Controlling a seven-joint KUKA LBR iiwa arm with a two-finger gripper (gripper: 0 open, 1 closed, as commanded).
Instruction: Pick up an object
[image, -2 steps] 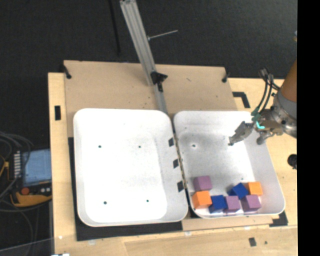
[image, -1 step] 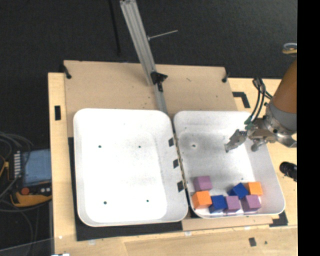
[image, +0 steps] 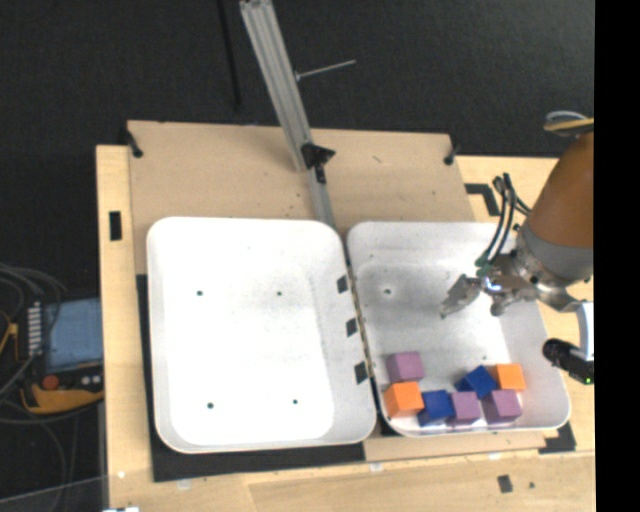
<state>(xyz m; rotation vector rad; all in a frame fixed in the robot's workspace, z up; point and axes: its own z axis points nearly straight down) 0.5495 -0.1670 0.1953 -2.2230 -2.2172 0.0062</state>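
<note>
Along the near wall of the right bin (image: 372, 300), a huddle of small cubes: orange cube (image: 404, 398) at the left with a purple cube (image: 405, 366) touching behind it, then blue cube (image: 436, 405), purple (image: 466, 406), purple (image: 503, 404), a second blue (image: 479, 380) and a small orange (image: 510, 376) toward the right.

Farther in, over bare bin floor and well apart from the cubes, the gripper (image: 482, 297), fingers spread open, nothing between them.

Still the approach step, judging by that gap; no grasp begun.

Next, a shift toward the near wall, alignment over one cube with free sides, perhaps the rear purple one, then descent and closing.

Beyond and to the left, the left bin (image: 250, 330) and a slanted metal rail (image: 285, 95).
</note>
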